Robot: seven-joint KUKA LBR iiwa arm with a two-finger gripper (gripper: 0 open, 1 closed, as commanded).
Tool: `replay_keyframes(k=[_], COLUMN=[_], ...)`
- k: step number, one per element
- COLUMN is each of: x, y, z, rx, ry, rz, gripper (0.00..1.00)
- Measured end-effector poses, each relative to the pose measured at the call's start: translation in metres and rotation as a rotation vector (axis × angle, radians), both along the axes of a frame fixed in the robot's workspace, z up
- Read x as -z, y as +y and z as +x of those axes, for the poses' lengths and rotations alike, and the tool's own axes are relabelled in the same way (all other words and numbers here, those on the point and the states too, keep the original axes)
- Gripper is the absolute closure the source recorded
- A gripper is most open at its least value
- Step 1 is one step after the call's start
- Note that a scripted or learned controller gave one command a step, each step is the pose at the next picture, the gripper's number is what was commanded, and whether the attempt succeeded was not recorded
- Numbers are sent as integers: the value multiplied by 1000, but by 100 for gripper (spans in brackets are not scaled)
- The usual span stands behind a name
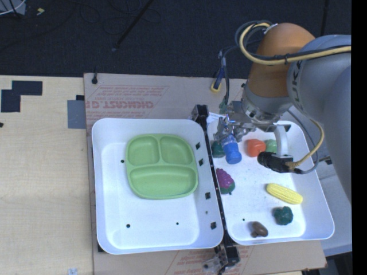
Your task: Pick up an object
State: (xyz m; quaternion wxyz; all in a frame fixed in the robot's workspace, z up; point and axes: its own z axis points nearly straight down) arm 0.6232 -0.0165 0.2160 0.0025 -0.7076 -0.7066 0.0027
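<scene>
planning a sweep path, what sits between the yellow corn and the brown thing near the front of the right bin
In the camera view, a dark green toy lies between the yellow corn and the brown piece, apart from both.

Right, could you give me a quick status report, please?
Gripper low over right bin, above blue cylinder. Nothing visibly held. Dark green piece crowds the cylinder.

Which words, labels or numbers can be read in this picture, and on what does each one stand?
Red print on the cardboard sheet behind the left bin: upside down and blurred, not readable.
Fainter red print on the cardboard at the front edge, near the bins: too blurred to read.
No other text can be seen.
</scene>
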Motion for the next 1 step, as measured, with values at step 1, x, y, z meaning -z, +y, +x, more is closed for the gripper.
replay_keyframes(k=[1], x=[-1], y=[0], z=[9], rx=[-6], ry=[-3], rz=[0], gripper=[100])
